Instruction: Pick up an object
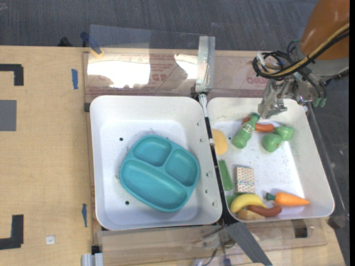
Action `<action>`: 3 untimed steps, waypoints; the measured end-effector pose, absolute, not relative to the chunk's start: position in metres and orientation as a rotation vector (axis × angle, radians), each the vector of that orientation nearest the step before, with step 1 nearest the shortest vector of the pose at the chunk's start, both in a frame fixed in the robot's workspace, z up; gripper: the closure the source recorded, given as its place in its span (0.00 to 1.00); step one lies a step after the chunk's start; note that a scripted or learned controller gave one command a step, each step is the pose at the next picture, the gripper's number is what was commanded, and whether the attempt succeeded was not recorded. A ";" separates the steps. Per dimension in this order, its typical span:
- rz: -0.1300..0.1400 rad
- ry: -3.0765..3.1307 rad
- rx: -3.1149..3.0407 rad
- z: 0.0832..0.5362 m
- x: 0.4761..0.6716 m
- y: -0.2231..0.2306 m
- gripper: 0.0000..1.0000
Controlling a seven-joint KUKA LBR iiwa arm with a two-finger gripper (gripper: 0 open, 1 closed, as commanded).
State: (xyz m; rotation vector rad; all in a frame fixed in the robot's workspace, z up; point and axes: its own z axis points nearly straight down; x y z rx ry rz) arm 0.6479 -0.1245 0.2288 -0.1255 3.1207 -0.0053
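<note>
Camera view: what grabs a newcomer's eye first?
The teal divided plate fills the middle of the left bin. In the right bin, toy food lies scattered: a green bottle near the top, a carrot and a banana along the bottom. The pincer hangs over the bottle's top end.

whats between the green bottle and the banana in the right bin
In the camera view, a small patterned block lies on the bin floor between the green bottle and the banana. The rest of that stretch is bare white.
</note>
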 end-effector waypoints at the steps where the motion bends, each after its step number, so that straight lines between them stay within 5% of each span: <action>1: -0.001 3.130 -0.127 0.223 0.646 -0.123 0.00; 2: -0.002 3.141 -0.034 0.089 0.667 -0.148 0.00; 3: 0.001 3.122 0.248 0.089 0.628 -0.116 0.00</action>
